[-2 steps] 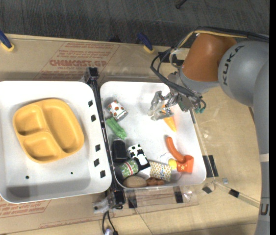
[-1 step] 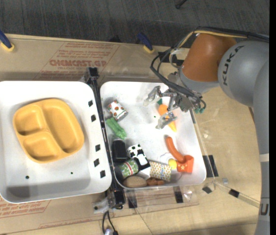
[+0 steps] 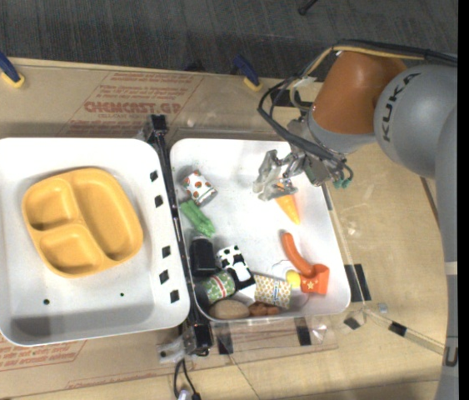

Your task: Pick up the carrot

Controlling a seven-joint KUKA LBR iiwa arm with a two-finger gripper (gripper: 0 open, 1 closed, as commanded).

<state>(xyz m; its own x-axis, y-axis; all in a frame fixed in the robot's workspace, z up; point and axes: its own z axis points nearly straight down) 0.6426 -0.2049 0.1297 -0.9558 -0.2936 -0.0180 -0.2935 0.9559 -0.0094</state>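
Note:
The carrot [image 3: 290, 205] is a small orange cone with a green top, its tip pointing toward the near side of the right bin [image 3: 234, 161]. It is in that bin's far right part. My gripper [image 3: 275, 178] is directly over the carrot's broad end, and its metal fingers [image 3: 264, 180] close around the green top. The grey arm with its orange band [image 3: 352, 90] reaches in from the right, over the bin's far right corner.
The right bin also holds a small tin [image 3: 199, 188], a green pod [image 3: 197, 219], a black block [image 3: 202, 257], a cow-patterned toy [image 3: 236, 261], a curved orange piece [image 3: 297, 258] and several packets along the near wall. A yellow divided plate [image 3: 80, 219] lies in the left bin [image 3: 1, 248].

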